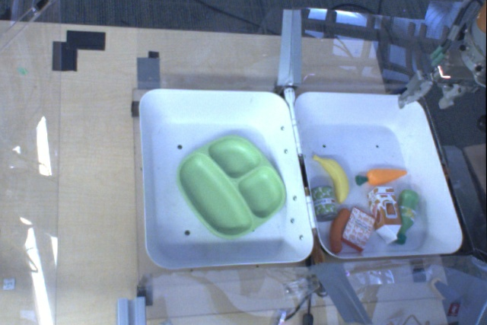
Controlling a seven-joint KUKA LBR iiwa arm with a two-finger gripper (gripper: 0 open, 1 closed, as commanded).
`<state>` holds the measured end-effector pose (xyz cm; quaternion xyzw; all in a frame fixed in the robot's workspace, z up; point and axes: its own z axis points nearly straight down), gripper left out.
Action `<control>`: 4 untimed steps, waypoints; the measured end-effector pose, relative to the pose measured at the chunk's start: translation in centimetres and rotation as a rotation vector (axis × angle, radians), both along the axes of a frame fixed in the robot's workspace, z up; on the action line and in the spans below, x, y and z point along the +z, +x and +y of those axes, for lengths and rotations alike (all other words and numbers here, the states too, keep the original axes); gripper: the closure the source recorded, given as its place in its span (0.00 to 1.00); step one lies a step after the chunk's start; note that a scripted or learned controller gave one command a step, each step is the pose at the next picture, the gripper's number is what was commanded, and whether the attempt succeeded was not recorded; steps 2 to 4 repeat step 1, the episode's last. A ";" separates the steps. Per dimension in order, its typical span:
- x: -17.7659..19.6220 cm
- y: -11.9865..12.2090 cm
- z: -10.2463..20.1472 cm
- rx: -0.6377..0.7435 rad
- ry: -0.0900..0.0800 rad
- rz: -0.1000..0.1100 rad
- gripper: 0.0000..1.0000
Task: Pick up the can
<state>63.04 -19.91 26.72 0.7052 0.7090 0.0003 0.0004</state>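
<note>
The gripper (428, 90) hangs past the right bin's (358, 118) far corner; whether it's wide or narrow, I cannot tell. The can (324, 202) lies against that bin's left wall, banana (335, 175) just beside, so descend narrow.

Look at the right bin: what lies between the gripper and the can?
In the camera view, the gripper hangs at the right bin's far right corner, and the can sits by its left wall. Bare white bin floor fills most of the stretch; the banana lies nearest the can.
</note>
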 end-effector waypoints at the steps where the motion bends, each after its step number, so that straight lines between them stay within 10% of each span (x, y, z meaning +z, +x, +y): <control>1: -16.3 1.5 2.0 -0.196 0.001 0.003 0.00; 4: -16.3 1.5 2.0 -0.196 0.001 0.003 0.00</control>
